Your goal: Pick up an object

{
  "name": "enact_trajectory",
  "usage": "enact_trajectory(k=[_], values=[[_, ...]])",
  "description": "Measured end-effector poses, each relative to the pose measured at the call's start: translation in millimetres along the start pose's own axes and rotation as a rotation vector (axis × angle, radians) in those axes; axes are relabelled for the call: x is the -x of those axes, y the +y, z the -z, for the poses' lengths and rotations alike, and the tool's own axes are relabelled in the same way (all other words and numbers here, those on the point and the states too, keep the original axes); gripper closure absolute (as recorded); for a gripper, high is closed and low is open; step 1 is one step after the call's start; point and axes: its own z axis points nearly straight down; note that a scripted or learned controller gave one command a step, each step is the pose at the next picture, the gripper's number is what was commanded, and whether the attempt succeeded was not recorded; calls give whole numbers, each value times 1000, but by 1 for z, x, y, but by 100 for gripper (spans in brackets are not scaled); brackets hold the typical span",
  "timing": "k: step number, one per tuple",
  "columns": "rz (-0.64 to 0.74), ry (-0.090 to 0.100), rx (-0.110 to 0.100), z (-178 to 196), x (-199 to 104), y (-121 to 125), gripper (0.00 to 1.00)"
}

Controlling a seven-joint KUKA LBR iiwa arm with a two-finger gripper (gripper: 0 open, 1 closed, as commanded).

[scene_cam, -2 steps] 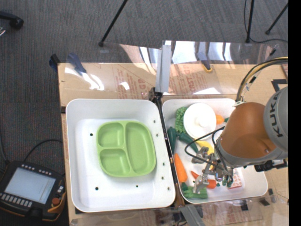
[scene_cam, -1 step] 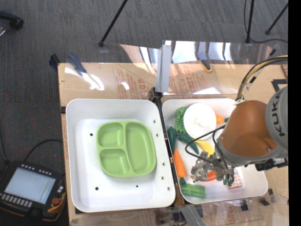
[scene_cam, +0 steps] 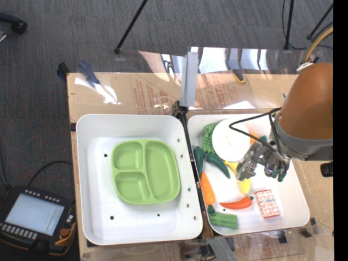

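Objects crowded in right bin [scene_cam: 302, 213]: white plate [scene_cam: 231, 140], orange carrot [scene_cam: 207, 188], red pepper [scene_cam: 236, 203], green pieces, yellow piece [scene_cam: 244, 186] partly hidden under gripper [scene_cam: 260, 167]. Gripper seen low over bin centre, just beside plate edge. Finger state cannot be told; perhaps nothing grasped. Red-white box [scene_cam: 267, 204] lying near front right corner. Green divided tray [scene_cam: 145, 171] seen in left bin [scene_cam: 87, 200].

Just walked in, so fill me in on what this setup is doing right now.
A grey and orange robot arm reaches in over the right bin, its tool low among toy food: a white plate, a carrot, a red pepper and a small carton. Nothing is visibly lifted yet. The left bin holds a green divided tray.
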Motion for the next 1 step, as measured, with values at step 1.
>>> enact_trajectory(k=[1], values=[[342, 14, -2, -110, 23, -79, 100]])
